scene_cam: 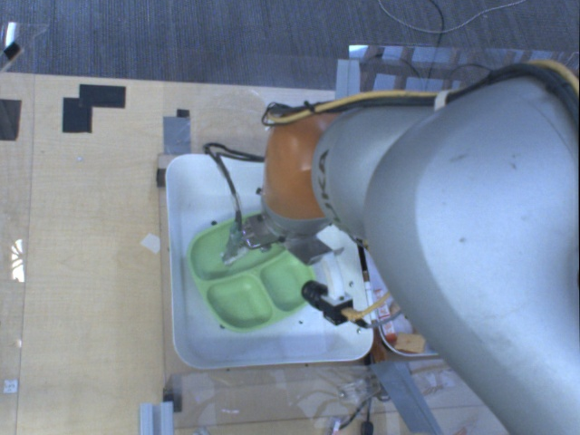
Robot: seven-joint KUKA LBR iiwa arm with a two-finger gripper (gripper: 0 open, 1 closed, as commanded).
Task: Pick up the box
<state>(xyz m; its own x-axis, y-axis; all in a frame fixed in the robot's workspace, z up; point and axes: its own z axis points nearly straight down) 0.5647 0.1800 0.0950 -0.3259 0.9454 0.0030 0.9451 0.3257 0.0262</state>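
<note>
Camera view: big grey arm (471, 225) comes in from the right and covers most of that side. Its orange band (292, 175) sits just above the wrist, over the back part of a shallow white plastic bin (181, 270).

The bin rests on a pale wooden bench (82, 270). Inside it lies a light green plastic plate w/ three compartments (237, 304), taking up the bin's left and middle. One long compartment is towards the back-left, and two smaller ones are nearer the front.

The metal two-finger gripper (238, 240) is down at the plate's long back-left compartment, approx. at its right end. Whether it touches the plate: can't tell. Whether it is spread or closed: can't tell either, as the wrist and glare hide the tips. Nothing is seen clamped in it.

The box (388, 308), a small white pack w/ red print, peeks out from under the arm just past the bin's right rim. It is mostly hidden, so its shape and pose are unclear. It is well apart from the gripper, w/ the plate's right side between them. A small tan object (410, 343) lies just beside it, towards the front; can't tell what it is.

Elsewhere, black tape patches (92, 107) are stuck on the bench at back-left. Grey carpet (181, 16) runs along the top, w/ a thin looped cable (435, 12) lying on it.
</note>
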